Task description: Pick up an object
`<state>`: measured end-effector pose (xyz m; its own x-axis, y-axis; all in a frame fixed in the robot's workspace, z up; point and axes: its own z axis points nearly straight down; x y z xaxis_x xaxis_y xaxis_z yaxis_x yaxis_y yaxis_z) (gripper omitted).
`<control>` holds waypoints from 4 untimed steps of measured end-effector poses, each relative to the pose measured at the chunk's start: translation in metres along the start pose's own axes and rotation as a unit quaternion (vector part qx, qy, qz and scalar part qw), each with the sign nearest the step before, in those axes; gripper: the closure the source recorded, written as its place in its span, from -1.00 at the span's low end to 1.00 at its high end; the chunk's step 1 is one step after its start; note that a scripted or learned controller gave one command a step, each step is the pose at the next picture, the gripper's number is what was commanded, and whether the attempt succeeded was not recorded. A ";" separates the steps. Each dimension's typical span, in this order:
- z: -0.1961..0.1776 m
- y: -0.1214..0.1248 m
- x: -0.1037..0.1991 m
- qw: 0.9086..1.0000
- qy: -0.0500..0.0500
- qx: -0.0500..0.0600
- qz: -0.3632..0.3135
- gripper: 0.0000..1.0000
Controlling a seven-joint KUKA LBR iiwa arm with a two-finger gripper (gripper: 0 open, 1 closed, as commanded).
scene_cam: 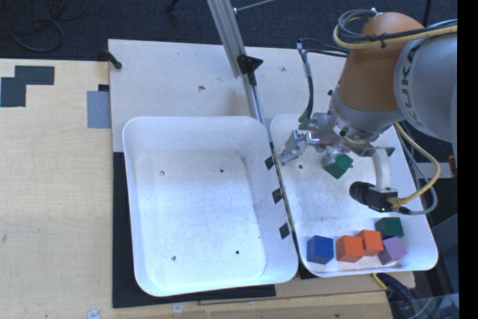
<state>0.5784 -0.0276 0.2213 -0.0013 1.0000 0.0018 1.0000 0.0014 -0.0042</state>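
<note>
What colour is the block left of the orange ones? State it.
Blue, seen in the camera view.

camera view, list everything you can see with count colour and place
bins: 2, white, side by side on the bench; left bin, right bin
blue block: 1, blue, near edge of the right bin
orange blocks: 2, orange, touching, right of the blue one
purple block: 1, pale purple, near right corner of the right bin
dark green block: 1, dark green, just behind the purple one
green block: 1, green, under the wrist, middle of the right bin; held or not, cannot tell
metal rail: 1, silver, slanting up behind the bins
arm: 1, grey with orange band, reaching in from the right
pincer: 1, metallic, over the right bin's left side
</note>
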 end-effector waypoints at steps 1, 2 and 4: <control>-0.129 0.000 -0.079 1.000 -0.002 -0.005 0.002 -1.00; -0.004 -0.002 -0.098 1.000 0.000 0.003 0.002 -1.00; 0.105 0.051 -0.109 1.000 -0.005 -0.011 0.000 -1.00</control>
<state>0.6289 -0.1361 0.1157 -0.0007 1.0000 -0.0089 0.9999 0.0009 0.0169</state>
